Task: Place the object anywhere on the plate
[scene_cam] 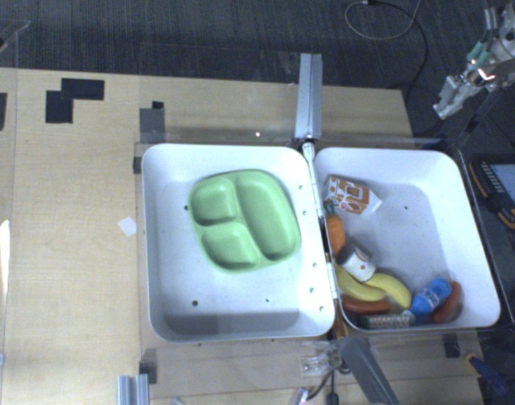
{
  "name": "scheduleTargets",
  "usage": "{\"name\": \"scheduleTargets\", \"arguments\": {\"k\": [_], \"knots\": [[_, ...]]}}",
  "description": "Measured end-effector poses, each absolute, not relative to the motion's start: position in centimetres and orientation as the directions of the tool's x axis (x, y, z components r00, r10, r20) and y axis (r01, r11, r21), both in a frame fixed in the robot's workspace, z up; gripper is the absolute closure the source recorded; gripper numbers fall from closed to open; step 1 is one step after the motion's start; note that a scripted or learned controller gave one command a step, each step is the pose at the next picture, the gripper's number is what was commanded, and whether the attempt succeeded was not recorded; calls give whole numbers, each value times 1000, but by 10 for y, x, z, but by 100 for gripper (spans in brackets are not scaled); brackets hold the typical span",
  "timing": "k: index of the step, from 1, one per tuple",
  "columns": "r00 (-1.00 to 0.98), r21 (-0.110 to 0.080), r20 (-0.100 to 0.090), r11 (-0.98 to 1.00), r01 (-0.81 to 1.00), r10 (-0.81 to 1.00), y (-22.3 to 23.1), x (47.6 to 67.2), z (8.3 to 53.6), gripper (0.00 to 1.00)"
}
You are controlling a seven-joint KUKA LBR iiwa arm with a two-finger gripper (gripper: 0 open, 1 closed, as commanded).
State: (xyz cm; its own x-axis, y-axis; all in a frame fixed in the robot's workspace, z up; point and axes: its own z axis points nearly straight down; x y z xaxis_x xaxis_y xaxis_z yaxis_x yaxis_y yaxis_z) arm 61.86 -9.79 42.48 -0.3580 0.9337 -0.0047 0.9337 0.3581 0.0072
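Nearest the camera, along the right bin's front wall, lie a banana, a blue bottle and a small white-and-orange carton further back. Beside it, the left bin bears the green divided plate. Farthest, at upper right, the gripper hangs outside the bins, touching nothing; whether it is open I cannot tell.

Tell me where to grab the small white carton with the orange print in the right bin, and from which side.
Grip the carton across its narrow sides, coming straight down from above. It lies flat and apart from the pile of banana and bottles along the bin's lower edge, so its sides look free. The bin wall is close on its left, so lower the tool with care there.
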Motion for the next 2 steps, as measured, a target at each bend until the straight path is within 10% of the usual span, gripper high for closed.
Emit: {"name": "scheduleTargets", "arguments": {"k": [2], "knots": [[-647, 4, -3, 647, 762, 762, 22, 602, 185, 100]]}}
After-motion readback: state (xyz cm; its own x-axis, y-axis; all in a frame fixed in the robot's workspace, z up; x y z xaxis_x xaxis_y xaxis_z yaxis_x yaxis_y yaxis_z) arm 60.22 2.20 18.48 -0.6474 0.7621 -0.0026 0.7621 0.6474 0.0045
